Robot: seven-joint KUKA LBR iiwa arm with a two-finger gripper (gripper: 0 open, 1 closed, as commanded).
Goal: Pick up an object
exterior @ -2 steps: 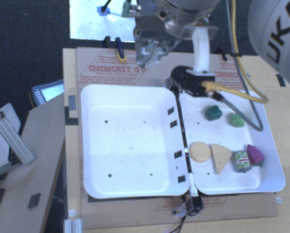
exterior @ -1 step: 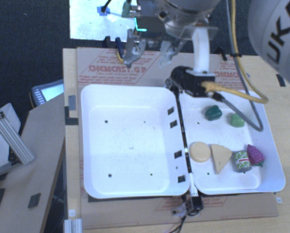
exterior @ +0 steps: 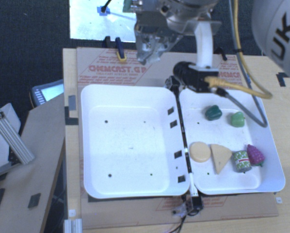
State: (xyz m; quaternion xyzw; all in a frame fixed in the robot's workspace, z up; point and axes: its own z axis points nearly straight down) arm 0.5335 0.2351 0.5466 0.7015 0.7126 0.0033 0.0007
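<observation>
Gripper point(exterior: 147, 52) above the far rim of the left bin point(exterior: 130, 93); whether it is parted or clenched cannot be told, and nothing visibly sits in it. In the right bin point(exterior: 268, 178): tan disc point(exterior: 200, 152), then a cheese wedge point(exterior: 220, 158) pointing to the near rim, long axis near-to-far.

There are two white bins point(exterior: 130, 93) on the worktop point(exterior: 87, 69). The right bin holds six small objects: two green pieces point(exterior: 213, 112), one round beige disc point(exterior: 200, 152), one beige wedge point(exterior: 220, 158), one small can point(exterior: 241, 160) and one purple berry point(exterior: 255, 155).
</observation>
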